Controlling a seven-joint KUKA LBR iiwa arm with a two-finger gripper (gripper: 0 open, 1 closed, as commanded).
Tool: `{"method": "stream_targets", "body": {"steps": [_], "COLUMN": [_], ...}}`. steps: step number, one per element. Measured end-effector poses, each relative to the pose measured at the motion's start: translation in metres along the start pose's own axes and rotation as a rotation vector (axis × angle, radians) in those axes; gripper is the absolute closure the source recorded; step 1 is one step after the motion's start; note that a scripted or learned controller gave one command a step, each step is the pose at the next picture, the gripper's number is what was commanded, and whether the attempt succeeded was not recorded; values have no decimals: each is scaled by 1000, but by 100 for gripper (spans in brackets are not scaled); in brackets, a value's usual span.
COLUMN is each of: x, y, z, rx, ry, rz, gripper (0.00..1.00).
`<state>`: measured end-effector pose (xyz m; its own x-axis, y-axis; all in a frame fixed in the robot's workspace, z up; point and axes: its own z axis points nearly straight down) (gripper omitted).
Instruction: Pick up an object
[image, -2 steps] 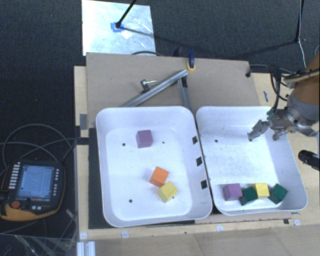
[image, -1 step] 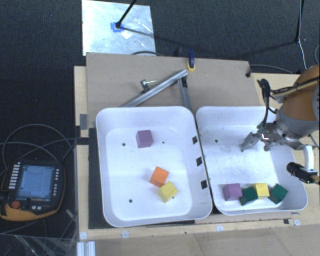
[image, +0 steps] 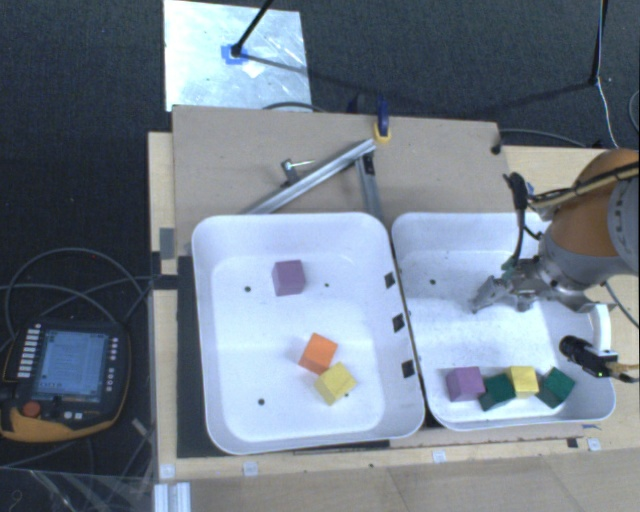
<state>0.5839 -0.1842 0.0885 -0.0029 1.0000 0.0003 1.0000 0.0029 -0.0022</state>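
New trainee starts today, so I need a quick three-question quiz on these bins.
1. How many blocks lie in the left bin?
2. True or false: the orange block touches the yellow block beside it.
3. The end effector is over which bin: A left, B right?

Key: 1. three; 2. true; 3. B

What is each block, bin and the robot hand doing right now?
End effector: low over the right bin's floor, no block between its fingers.
Purple block: alone in left bin.
Orange block: touching the yellow block.
Right bin: four blocks along its near edge.
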Motion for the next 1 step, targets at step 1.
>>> {"method": "stream_targets", "body": {"steps": [1], "x": [-1], "y": [2], "z": [-13], "rx": [-6], "ry": [-1], "rz": [-2], "gripper": [100]}}
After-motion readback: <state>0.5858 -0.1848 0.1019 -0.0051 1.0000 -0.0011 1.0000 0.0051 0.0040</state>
